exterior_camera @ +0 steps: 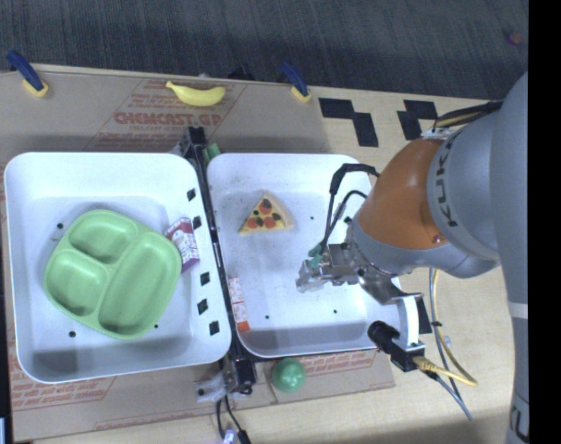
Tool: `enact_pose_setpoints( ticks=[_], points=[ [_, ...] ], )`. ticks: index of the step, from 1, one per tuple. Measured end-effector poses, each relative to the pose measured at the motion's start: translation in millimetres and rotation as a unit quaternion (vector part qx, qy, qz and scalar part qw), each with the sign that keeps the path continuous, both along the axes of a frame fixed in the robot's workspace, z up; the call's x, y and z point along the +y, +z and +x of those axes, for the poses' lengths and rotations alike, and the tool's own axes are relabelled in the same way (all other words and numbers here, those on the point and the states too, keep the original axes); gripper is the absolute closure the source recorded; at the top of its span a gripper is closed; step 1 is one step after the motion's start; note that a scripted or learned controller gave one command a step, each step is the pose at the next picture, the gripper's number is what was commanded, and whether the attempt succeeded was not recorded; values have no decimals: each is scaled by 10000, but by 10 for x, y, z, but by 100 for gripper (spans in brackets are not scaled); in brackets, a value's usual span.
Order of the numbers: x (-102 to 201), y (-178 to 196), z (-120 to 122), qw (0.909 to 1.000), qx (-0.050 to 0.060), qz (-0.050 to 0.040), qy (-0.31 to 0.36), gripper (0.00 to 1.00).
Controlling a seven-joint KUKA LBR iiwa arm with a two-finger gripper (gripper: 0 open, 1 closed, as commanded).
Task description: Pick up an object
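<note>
The arm's orange band [405, 202] looms nearest, and I can't tell the state of my gripper [310, 274], so descending here risks missing the pizza slice [265, 215] at eleven o'clock.

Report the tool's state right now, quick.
Tool: low over the right bin, below and right of the pizza slice; open or shut cannot be told.

1 fixed camera above the bench [354, 100], slanted down on 2 white bins [40, 183], arm [465, 202] from the right
</note>
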State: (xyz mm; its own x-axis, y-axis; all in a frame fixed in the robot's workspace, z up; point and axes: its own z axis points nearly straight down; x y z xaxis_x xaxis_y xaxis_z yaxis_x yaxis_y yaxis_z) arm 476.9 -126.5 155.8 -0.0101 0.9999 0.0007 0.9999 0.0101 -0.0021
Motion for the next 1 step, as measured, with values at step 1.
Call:
enact_pose_setpoints(
  ticks=[1],
  points=[
    [-451, 275, -3, 10000, -9, -5, -29, 100]
  ],
)
